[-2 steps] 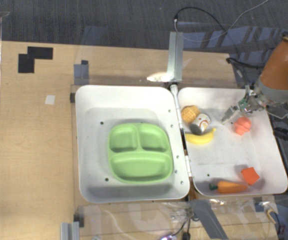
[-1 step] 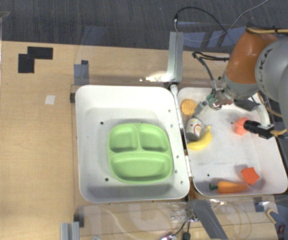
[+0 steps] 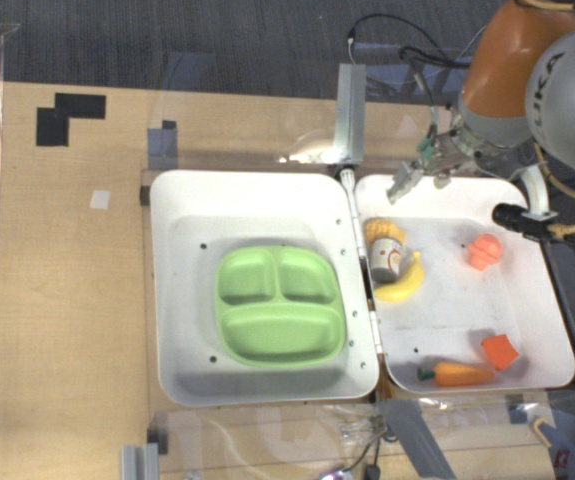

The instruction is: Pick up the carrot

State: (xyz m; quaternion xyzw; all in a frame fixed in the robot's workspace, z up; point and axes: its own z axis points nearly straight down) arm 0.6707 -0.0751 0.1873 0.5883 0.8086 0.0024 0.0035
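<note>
Our gripper [image 3: 419,171] hangs over the far edge of the right bin [image 3: 447,230], fingers slightly apart w/ nothing between them. The grey arm [image 3: 542,68] w/ its orange band sits behind it at top right.

The carrot [image 3: 462,374] lies across the bin from us, at the near wall, flat, long axis running roughly left-right, green end pointing left. An orange block [image 3: 500,351] sits just beside its right end, maybe touching; we can't tell. A pink-orange fruit [image 3: 483,252] is further back on the right, and a banana [image 3: 402,283] w/ a small can-like thing [image 3: 386,243] behind it lies by the left wall, well apart from the carrot.

We judge the step in hand is the approach, not yet a grasp. To do it well:
- travel over the bin's open middle, clear of banana and fruit
- turn the wrist so the fingers close across the carrot's short width, not along its length
- aim mid-body or a bit left, away from the block
- mind the near wall: little room, so come straight down, fingers open wide.

Risk as we see it: a finger lands on the wall or the block.
</note>
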